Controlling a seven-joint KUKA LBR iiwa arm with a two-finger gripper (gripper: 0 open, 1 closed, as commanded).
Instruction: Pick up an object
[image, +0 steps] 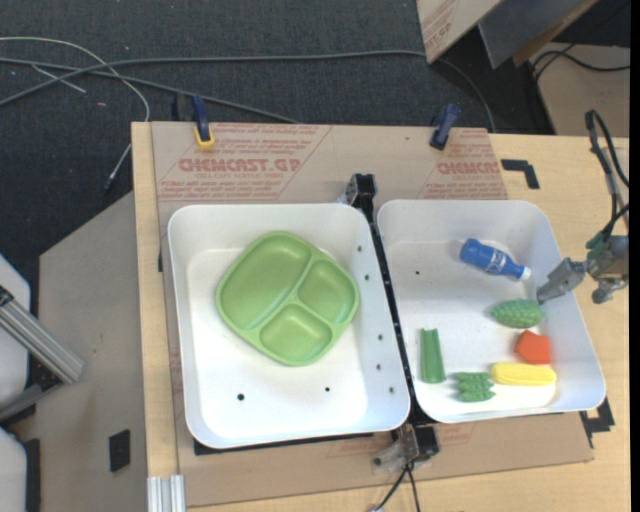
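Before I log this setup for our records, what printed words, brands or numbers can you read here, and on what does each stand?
"CHEMCAST GP", red print, on the cardboard sheet under the left bin.
"CHEMCAST", red, cut off by the right bin, on the same sheet near the blue clamp.
Smaller red lines around both: too blurred to read.
Blue bottle: no legible label.

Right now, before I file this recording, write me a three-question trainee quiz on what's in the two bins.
1. True or false: the green divided plate lies in the left bin.
2. Which item lies nearest the gripper? A) blue bottle B) green leafy toy C) green stick
3. Fill in: the orange toy lies just above the ____ one.

Key: 1 true; 2 B; 3 yellow.
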